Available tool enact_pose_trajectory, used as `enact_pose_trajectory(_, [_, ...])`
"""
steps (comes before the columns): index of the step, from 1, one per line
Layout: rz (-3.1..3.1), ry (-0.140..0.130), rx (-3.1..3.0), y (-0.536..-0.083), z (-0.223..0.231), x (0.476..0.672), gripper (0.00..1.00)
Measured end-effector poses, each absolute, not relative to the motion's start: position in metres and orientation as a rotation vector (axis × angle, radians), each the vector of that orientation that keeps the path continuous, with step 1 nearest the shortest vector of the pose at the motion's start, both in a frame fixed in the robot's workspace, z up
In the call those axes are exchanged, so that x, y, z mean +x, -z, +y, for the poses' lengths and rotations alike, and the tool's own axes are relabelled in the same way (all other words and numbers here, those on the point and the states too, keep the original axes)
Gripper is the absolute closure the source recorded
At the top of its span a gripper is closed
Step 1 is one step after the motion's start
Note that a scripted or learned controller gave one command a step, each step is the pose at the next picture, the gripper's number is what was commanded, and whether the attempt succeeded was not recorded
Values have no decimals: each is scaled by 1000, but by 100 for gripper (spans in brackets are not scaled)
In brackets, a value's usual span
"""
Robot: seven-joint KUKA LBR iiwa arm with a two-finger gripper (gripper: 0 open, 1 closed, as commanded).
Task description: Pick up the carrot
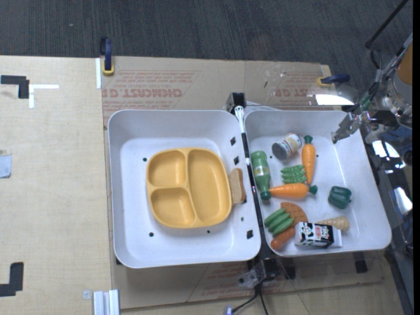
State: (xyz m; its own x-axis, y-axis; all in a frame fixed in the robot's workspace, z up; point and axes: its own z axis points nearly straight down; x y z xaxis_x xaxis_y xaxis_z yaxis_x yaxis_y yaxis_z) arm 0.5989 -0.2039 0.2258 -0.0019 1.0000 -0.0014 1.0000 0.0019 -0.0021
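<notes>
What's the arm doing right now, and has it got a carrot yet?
Gripper at right bin's upper right edge, nothing held. Two carrots: one upright, one lying crosswise. Green bottle, can close by.

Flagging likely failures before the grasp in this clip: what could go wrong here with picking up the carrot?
1. Two carrots lie in the right bin: an upright carrot and a sideways carrot. The program could target either.
2. The green bean pods and green bottle crowd both, so a finger may catch a neighbour.
3. The gripper sits at the bin's far-right rim, risking a clip on descent.
</notes>
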Motion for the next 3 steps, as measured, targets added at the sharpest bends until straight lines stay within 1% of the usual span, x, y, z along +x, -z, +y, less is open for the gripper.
enact_pose_trajectory(1, [-2203, -2, -2239, -97, -181, 578, 0])
enact_pose_trajectory(2, [-2204, -3, -2242, -107, -182, 579, 100])
enact_pose_trajectory(3, [-1902, -1, -2501, -133, -107, 580, 100])
